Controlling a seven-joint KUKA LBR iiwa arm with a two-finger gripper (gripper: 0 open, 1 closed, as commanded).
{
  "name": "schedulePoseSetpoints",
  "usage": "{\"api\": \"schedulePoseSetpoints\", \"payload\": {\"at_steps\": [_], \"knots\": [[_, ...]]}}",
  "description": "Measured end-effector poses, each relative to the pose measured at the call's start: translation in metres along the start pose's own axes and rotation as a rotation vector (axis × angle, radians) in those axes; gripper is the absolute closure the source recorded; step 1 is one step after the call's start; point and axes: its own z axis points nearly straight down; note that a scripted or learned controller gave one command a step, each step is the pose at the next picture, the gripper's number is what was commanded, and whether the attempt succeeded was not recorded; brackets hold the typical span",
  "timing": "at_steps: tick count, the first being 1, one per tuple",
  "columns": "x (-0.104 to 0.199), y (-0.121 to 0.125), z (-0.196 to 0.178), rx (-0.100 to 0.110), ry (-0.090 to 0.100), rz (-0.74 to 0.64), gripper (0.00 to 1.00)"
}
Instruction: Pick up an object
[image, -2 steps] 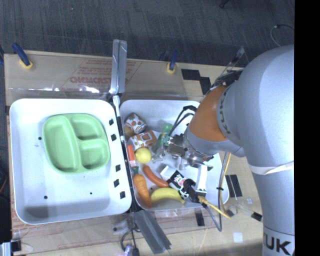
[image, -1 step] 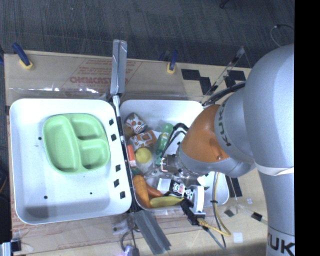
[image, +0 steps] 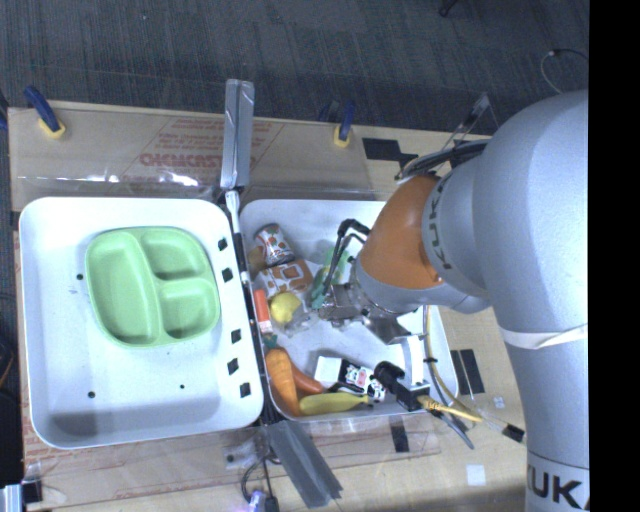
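Closest to the lens: my arm (image: 530, 250), big grey body with the orange band (image: 400, 245) above the wrist, reaching into the right bin (image: 300, 212) from the right.

Gripper (image: 325, 300) is down low in that bin, roughly mid-bin. Can't tell whether it's wide or narrow from this angle; wrist and cabling block it. Can't confirm anything is between the tips.

Largest to smallest, relative to the gripper:
- Left bin (image: 60, 400): well off to the left, across the divider.
- Green tray (image: 152, 283): three compartments, sits in the left bin, well apart from the gripper.
- Carrot (image: 281, 378): below and left of the gripper, against the right bin's left wall.
- Banana (image: 333, 403): below the gripper, along the bin's near edge, touching the carrot's end.
- Brown packet (image: 287, 277): just left and slightly above the gripper.
- Black-and-white box (image: 352, 378): below the gripper, just above the banana.
- Can (image: 271, 243): up and left, above the brown packet.
- Yellow lemon-like fruit (image: 285, 307): just beside the gripper on its left, nearest candidate. Contact unclear.
- Red-orange thin item (image: 262, 310): left of the fruit, along the bin wall. Too small to identify.

All pickable objects are in the right bin, clustered left of and below the gripper.
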Motion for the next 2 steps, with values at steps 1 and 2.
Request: {"api": "schedulePoseSetpoints", "payload": {"at_steps": [1,2], "knots": [[-0.0002,-0.0002,-0.0096,0.002,0.0,-0.003,1.0],[-0.0002,-0.0002,-0.0095,0.002,0.0,-0.003,0.0]]}}
